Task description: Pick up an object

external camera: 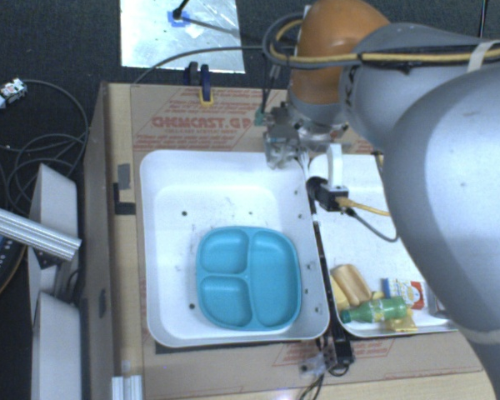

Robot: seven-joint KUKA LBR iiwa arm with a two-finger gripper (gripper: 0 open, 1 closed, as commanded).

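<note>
Left bin (pixel 171 190): blue divided plate (pixel 248 277); right bin (pixel 362 248): green bottle (pixel 375 310); end effector (pixel 285 152) state unclear

Open floor across the rear half of the left bin (pixel 171 215), white and bare behind the blue divided plate (pixel 248 276) that fills its front. Narrow strips free beside that plate. Blocked at the back right corner by the end effector (pixel 285 152) above the rim. Crowded front of the right bin (pixel 375 327): tan cylinder (pixel 351 284), green bottle (pixel 375 310), small packet (pixel 402 290), overhung by the grey arm (pixel 442 157).
</note>
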